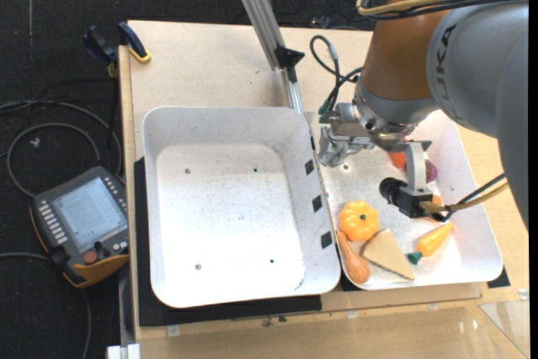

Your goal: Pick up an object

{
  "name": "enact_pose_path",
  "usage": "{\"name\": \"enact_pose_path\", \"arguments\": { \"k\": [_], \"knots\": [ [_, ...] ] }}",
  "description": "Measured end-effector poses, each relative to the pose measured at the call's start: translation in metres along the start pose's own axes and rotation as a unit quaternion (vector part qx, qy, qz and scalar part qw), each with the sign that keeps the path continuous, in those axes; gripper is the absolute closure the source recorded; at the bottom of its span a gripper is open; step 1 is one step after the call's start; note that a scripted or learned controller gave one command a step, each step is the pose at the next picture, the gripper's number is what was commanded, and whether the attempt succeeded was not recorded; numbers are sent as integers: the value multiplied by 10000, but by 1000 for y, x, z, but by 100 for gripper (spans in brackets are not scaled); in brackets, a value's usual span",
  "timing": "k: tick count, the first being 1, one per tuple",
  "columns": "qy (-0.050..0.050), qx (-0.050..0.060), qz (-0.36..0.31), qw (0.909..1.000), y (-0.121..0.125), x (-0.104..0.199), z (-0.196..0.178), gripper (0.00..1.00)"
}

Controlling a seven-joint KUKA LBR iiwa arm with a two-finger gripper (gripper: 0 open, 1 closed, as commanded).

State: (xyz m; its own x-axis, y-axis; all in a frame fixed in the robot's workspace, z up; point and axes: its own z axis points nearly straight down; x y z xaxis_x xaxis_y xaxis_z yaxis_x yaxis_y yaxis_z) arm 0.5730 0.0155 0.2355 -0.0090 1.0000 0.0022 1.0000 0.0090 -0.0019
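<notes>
A: Report the scene, left to right.

B: A pendant [81,223] with a grey screen and orange base lies on the dark floor, left of the bench [202,63]. A blue and yellow clamp [126,42] sits at the bench's far left corner. The left bin [160,130] takes up the middle of the bench; its floor shows only small dark specks. An aluminium bar [256,0] runs at a slant from the far side down to the gap between the bins.

A: And the right bin?

B: The right bin [479,256] holds the objects, all in its near half. A small orange pumpkin [360,220] lies near the bin's left wall. An orange-brown gourd [355,261] lies just beside it on the near side, against the left wall. A tan wedge [387,254] is touching or just beside the gourd, to its right. An orange carrot [435,238] lies right of the wedge. A purple item [431,171] and a red-orange one [398,158] show partly under the wrist, farther back.

A: State of the arm?

B: The arm [471,55] reaches in from the right, above the right bin's far half. The gripper [334,149] hangs near the bin's left wall, far of the pumpkin. Whether it is open or closed, I cannot tell; nothing is seen held.
</notes>
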Motion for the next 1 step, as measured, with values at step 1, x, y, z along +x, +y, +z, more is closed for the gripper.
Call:
{"name": "enact_pose_path", "arguments": {
  "k": [1],
  "knots": [
    [-1, 5, -2, 10000, -17, 62, 3, 100]
  ]
}}
